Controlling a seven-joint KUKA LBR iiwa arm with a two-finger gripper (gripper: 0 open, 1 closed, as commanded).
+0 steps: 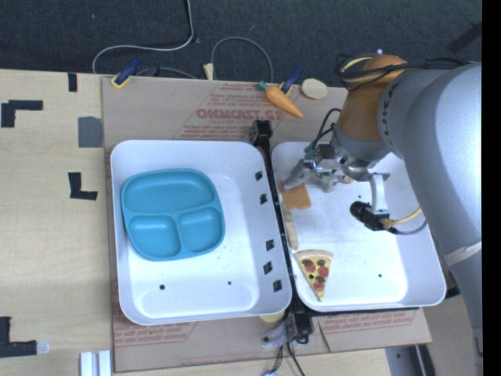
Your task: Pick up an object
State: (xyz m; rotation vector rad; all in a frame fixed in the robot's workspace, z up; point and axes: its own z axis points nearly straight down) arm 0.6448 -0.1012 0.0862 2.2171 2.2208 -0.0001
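Observation:
My gripper (297, 177) is low in the right bin (391, 288), at its upper left near the divider between the bins. Just below its tip a tan, bread-like piece (297, 200) lies against the bin's left wall, touching or almost touching the gripper. A thin pale strip (290, 230) lies beneath that along the same wall. A toy pizza slice (315, 271) rests on the bin floor towards the front. The grey arm with its orange band (364, 112) covers the bin's upper right part.
The left bin (141, 288) holds a blue divided plate (172, 214). Behind the bins, on the cardboard, lie a toy carrot (282, 101) and a small beige piece (314, 88). Cables run along the back of the bench.

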